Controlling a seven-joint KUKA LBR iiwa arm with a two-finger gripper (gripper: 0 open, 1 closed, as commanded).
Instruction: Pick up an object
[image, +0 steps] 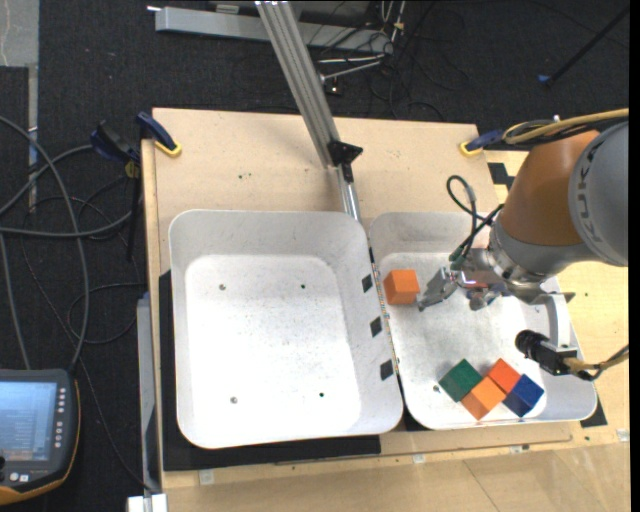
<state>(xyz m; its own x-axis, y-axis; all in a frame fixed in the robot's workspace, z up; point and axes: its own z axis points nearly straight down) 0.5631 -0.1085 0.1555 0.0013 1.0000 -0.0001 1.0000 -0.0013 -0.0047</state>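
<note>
An orange cube (402, 286) lies in the right bin (425, 232), close to its left wall. My gripper (437, 291) hangs just right of that cube, its dark fingers pointing down and left toward it, with nothing seen between them. At the bin's front right sits a cluster of blocks: a green one (461, 380), an orange one (484, 398), a second orange one (504, 376) and a blue one (524, 396).
The left bin (265, 320) lies beside the right one, sharing a raised rim (380, 320) with black tabs. A metal pole (310, 90) slants across the back of the bench. Clamps sit at the bench's back corners.
</note>
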